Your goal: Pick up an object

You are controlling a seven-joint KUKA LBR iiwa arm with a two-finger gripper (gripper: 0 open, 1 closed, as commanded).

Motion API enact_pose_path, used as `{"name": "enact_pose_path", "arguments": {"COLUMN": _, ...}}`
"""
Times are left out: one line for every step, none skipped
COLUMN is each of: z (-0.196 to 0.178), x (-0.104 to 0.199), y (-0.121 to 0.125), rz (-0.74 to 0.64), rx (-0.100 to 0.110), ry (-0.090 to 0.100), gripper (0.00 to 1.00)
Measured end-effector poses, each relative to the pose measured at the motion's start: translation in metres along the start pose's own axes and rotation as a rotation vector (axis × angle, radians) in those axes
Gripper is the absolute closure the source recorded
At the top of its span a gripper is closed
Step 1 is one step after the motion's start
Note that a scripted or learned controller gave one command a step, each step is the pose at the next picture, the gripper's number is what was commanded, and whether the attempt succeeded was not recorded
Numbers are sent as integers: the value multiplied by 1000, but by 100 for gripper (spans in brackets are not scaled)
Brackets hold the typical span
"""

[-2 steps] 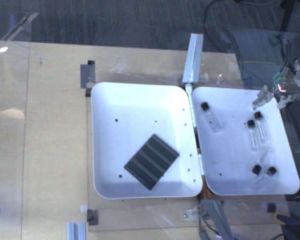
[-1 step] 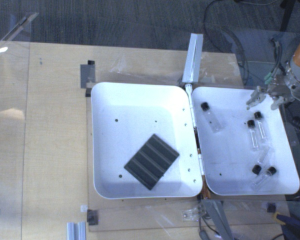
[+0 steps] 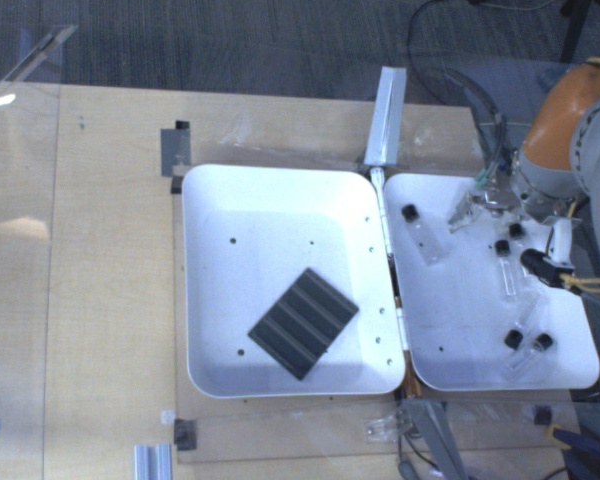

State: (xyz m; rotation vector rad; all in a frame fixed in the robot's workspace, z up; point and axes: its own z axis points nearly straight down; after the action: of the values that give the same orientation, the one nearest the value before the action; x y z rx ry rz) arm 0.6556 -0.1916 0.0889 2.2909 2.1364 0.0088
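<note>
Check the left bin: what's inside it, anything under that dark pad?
Left bin holds one dark ribbed pad, lying flat and turned diagonal near the front. The floor around it is bare white with a few small holes. Whatever is under the pad is covered.

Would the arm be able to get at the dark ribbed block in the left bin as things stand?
Probably yes: the dark ribbed block lies flat in the left bin with nothing over it, though the arm hangs over the right bin.

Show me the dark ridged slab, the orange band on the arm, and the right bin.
Slab (image 3: 304,323): camera view, middle of its ridged top.
Orange band (image 3: 568,108): camera view, its curved upper face.
Right bin (image 3: 460,298): camera view, bare floor.
</note>
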Motion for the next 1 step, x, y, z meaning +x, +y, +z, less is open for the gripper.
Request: {"name": "enact_pose_path", "arguments": {"z": -13, "x": 2, "y": 3, "rz": -7, "rx": -7, "ry": -2, "gripper": 100}}
